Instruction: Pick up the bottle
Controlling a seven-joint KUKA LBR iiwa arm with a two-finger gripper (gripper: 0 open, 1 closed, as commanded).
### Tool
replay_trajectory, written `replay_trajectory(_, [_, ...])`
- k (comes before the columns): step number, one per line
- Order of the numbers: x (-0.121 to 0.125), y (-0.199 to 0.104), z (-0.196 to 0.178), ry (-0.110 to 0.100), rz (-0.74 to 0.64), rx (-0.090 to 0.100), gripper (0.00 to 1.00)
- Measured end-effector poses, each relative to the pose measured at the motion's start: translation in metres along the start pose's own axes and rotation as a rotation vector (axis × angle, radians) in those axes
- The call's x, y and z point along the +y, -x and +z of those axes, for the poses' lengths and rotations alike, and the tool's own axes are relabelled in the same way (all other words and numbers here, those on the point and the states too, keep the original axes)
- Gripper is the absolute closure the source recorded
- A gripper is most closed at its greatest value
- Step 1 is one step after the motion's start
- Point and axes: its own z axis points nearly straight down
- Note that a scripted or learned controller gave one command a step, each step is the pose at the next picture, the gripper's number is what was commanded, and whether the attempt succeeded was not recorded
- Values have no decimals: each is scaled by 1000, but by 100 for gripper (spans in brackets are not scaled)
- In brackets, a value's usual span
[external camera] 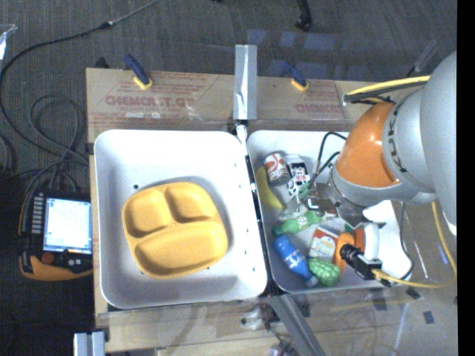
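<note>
Two bottles lie in the right bin [386, 273]. A green bottle [295, 223] rests on its side near the bin's middle, and a blue bottle [291, 256] lies just below it toward the front-left corner. My gripper [318, 197] hangs low over the middle of this bin, under the arm's orange band [364, 158], just above and right of the green bottle's end. The arm hides the gripper's upper part, and clutter surrounds its tip.
The right bin also holds a red-and-white can [277, 166], a yellow banana [267, 190], a small black-and-white item [297, 173], an orange-and-white carton [323, 243] and a green lumpy toy [325, 272]. A yellow divided tray [176, 227] sits in the left bin [111, 162].
</note>
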Motion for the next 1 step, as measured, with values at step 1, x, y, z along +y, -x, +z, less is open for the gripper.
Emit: replay_trajectory(1, [-28,-30,-82,-21,-104,4,100])
